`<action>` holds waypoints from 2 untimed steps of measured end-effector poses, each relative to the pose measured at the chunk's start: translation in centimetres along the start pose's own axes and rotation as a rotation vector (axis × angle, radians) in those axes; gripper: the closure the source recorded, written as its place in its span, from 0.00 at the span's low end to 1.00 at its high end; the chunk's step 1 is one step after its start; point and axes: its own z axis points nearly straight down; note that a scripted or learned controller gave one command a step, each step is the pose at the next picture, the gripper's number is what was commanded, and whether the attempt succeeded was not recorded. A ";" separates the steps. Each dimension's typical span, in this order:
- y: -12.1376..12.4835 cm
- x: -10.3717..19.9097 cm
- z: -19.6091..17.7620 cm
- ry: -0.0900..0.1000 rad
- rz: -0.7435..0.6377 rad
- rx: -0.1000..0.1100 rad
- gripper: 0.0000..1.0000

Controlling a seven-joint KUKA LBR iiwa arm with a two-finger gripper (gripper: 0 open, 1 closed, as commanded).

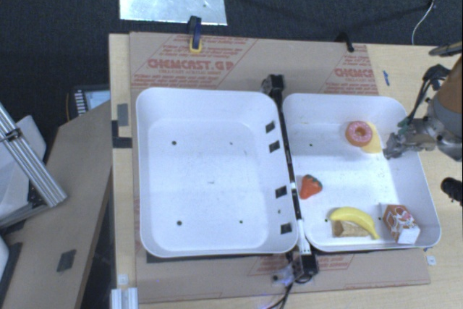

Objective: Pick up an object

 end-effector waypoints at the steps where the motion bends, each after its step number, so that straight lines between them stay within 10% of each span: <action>1: 0.1 0.0 -1.1 -0.001 -0.002 -0.003 1.00; 2: 4.7 0.4 8.9 0.007 -0.006 0.018 1.00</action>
